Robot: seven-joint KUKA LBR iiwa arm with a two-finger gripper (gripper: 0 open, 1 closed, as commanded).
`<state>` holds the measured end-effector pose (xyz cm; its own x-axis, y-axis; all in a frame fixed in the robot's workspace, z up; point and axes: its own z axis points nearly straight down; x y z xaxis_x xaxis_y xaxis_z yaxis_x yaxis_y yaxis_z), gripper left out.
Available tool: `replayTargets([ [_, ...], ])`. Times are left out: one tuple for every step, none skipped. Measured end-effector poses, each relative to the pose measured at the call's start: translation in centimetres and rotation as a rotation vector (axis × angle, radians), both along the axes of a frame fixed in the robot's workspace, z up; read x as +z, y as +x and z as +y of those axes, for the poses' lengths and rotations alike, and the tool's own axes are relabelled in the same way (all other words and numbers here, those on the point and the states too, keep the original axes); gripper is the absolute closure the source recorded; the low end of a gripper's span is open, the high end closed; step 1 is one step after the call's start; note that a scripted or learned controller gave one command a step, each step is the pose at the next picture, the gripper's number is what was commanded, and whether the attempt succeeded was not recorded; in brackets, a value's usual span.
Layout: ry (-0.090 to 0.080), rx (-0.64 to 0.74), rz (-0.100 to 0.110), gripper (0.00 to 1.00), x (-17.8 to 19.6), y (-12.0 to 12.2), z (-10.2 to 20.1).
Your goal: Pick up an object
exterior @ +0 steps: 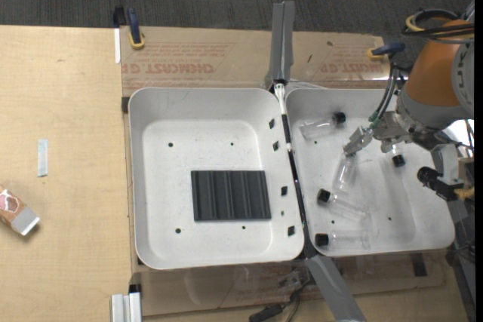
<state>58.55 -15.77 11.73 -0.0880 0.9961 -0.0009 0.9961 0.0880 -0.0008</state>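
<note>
Several clear plastic tubes with black caps lie in the right bin (423, 234). One tube (313, 129) lies near the bin's back left, and another tube (345, 174) sits mid-bin. A third tube (349, 209) and one more tube (346, 240) rest toward the front left. My gripper (358, 142) hangs low over the right bin's middle, just above and right of the mid-bin tube's upper end. The orange band (436, 73) of the arm is at the right. A black ribbed block (230, 194) lies flat in the left bin (151, 162).
The divider (290, 162) between the bins carries small black clips. A loose black cap (398, 160) lies right of the gripper. On the bench at the left are a small grey strip (42, 157) and a packet (16, 212). Cardboard (196, 60) sits behind the bins.
</note>
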Motion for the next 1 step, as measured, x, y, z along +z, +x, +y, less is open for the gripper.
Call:
replayTargets([
  [0.001, 0.017, 0.003, 0.00, -2.70, -4.38, 2.40],
])
